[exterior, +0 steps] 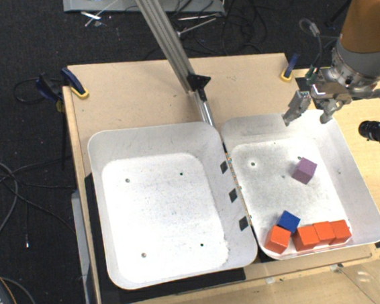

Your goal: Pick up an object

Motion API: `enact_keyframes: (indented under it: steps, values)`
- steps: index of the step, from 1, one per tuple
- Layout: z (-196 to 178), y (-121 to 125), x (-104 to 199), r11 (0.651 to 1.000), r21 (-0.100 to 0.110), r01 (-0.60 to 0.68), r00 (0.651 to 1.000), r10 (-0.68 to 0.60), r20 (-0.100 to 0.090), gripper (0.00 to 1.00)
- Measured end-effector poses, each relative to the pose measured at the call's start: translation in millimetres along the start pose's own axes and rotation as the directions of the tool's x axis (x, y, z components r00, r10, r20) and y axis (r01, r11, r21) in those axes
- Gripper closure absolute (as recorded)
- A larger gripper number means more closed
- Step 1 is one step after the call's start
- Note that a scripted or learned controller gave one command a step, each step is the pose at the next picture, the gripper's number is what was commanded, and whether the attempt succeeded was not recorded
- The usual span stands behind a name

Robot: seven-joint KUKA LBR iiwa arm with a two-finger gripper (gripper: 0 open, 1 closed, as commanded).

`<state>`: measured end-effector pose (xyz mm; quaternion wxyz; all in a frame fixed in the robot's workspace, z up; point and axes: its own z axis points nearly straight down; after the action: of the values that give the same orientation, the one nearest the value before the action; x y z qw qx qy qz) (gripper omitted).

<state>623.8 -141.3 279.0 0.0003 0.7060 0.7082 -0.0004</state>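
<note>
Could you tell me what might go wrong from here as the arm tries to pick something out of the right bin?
1. The orange blocks and blue cube crowd together against the right bin's near wall, leaving the fingers little room, so a grasp there may slip or jam.
2. The purple cube sits alone and tilted; an off-centre close could push it away.
3. The gripper hangs open over the bin's far rim, which a straight descent may clip.

lighting even, bright overhead; white bins (162, 205) near blown out, no hard glare. soft shadows under bin rims. floor beyond bench (136, 93) dark. slight overall softness.
</note>
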Motion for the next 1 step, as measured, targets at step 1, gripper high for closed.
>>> enact_keyframes:
  steps: [1]
  values:
    - [-36.3,3.1,-23.4,1.0,-0.006,-0.005,1.0,0.005,0.002,0.0]
